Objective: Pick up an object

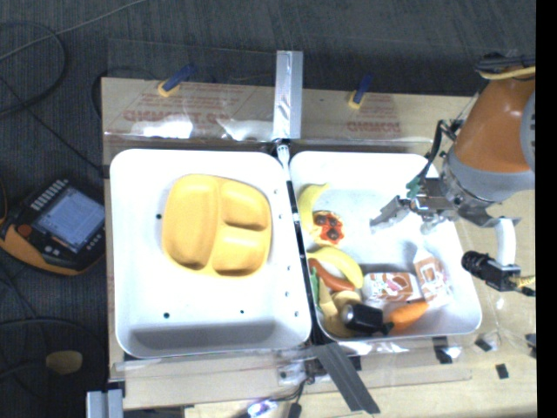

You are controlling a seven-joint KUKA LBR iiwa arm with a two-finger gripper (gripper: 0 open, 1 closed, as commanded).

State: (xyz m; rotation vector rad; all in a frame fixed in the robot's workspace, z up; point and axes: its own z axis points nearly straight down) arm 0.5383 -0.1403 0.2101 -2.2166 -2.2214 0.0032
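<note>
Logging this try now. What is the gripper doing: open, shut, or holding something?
Gripper: open, holding nothing, over the bare upper part of the right bin, above the toy food.

White bins (130, 320) looking like smooth glossy plastic; yellow divided tray (216, 225) looking like matt plastic; counter (400, 116) showing pale bare wood; snack packets (409, 284) shining like crinkly film; pincer (407, 209) reading as dull metal.
</note>
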